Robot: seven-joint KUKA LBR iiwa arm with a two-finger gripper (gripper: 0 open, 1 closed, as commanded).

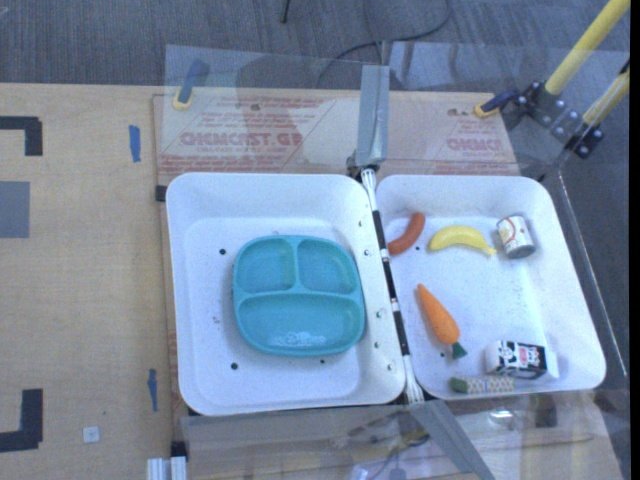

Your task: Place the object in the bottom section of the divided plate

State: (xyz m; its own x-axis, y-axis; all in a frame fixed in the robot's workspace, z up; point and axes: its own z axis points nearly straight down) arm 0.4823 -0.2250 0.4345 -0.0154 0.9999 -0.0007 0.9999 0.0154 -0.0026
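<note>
Whether the hand is open or closed I cannot tell from where I stand. The right bin [570, 268] holds the loose pieces, any of which could be the one meant for the plate, and all of them lie on the bin's floor, well apart from the plate. A reddish sausage [405, 233] lies tilted against the wall nearest the other bin, a yellow banana [462, 239] sits just beside it, and a small white can [515, 236] lies on its side at the banana's far end. Lower down, an orange carrot [438, 316] lies at a slant with its green tip toward the near edge. A black-and-white carton [518, 357] lies toward the near right corner, and a small green piece [460, 383] sits at the near wall beside it. The left bin [195, 228] touches the right one along a shared edge, and in its middle rests the teal divided plate [297, 295], flat, with two small sections at the far side and the wide bottom section [300, 328] toward me. Both bins stand on the pale wooden worktop [80, 268], marked with bits of blue tape [134, 143].
</note>
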